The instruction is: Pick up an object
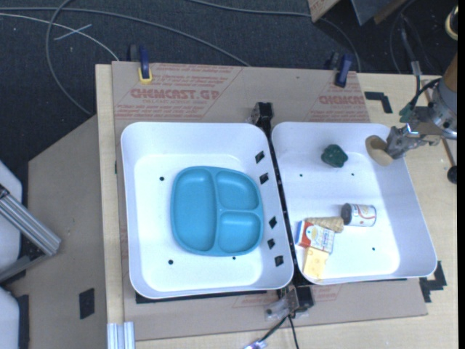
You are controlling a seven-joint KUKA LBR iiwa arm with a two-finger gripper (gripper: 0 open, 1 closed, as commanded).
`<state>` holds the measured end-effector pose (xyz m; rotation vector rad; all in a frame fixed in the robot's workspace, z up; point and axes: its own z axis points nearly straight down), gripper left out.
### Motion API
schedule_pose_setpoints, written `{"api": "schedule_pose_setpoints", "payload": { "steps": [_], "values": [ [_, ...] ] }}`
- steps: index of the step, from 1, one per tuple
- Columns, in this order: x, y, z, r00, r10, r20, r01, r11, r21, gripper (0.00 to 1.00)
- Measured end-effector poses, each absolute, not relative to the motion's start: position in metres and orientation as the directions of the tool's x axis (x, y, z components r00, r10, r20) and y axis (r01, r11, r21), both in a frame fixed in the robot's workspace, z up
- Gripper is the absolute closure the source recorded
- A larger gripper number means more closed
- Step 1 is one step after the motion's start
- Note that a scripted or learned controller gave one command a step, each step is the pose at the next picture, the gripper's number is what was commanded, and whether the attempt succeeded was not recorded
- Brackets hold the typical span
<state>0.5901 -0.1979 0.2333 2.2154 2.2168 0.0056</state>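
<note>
Camera view places the claw (396, 142) at the upper right rim of the right bin (407, 217), just beside a tan rounded object (377, 150) that lies at the bin's edge. Whether that object touches the claw, and whether the claw is open or closed, cannot be told at this resolution.

Candidate objects in the right bin:
1. Tan rounded object: immediately left of the claw, the nearest candidate.
2. Dark green lump (334, 155): further left along the same row, apart from the tan object.
3. Small can (360, 214): toward the near side of the bin, lying on its side, long axis running left to right.
4. Red and yellow packet (317, 244): near the bin's front left corner, just beside the can, with a tan cone-shaped piece (328, 224) between them.

The left bin (138, 195) holds a blue divided plate (216, 211), well apart from the claw.

Judgement: the shortest move is a small shift left and down onto the tan object; its position against the bin wall may limit clearance.
</note>
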Motion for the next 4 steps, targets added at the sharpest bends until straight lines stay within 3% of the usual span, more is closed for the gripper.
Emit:
{"api": "schedule_pose_setpoints", "payload": {
  "steps": [1,4],
  "values": [
    [0.592,-0.198,0.288,-0.001,1.0,-0.003,1.0,0.001,0.008,1.0],
    [0.555,-0.048,0.285,-0.005,1.0,0.004,1.0,0.005,-0.003,1.0]
  ]
}}
